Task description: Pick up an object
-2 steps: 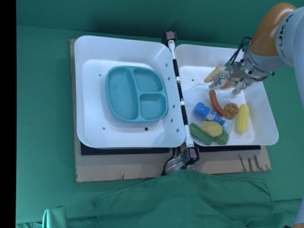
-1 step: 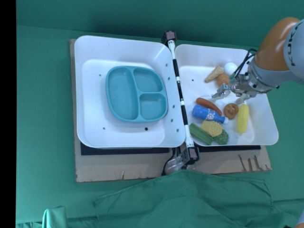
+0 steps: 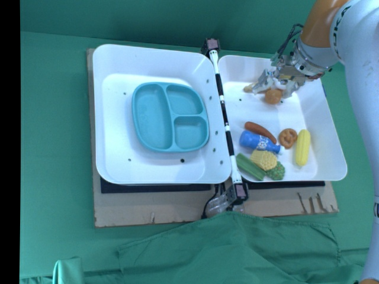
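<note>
Gripper (image 3: 273,87) sits in the right bin's (image 3: 331,164) upper part, fingers spread around an orange toy (image 3: 273,96); whether they grip it is unclear. Corn (image 3: 302,147) lies lower right.

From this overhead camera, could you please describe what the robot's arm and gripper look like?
The arm is smooth, rounded and light grey, with an orange band above the wrist and dark lettering beside it. Thin dark cables loop near the wrist. The gripper is a compact metallic assembly with two slim fingers.
</note>
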Available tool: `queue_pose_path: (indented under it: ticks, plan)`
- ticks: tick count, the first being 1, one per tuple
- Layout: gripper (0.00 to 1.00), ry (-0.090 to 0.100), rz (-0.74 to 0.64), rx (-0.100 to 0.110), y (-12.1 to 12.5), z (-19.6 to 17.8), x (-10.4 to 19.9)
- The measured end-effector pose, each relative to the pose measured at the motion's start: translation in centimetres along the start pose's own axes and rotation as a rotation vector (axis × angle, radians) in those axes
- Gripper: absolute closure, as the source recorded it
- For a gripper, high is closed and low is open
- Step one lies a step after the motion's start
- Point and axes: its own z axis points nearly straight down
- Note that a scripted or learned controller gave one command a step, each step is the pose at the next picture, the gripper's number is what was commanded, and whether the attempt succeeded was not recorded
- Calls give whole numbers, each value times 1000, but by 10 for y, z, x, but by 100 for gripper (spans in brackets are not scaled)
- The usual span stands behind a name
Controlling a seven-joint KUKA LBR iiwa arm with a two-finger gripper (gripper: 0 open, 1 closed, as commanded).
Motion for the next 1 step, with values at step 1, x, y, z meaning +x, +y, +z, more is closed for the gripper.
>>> queue_pose_path:
  ticks: [1]
  plan:
    - [100,-4,7,-1,-2,-13,-4]
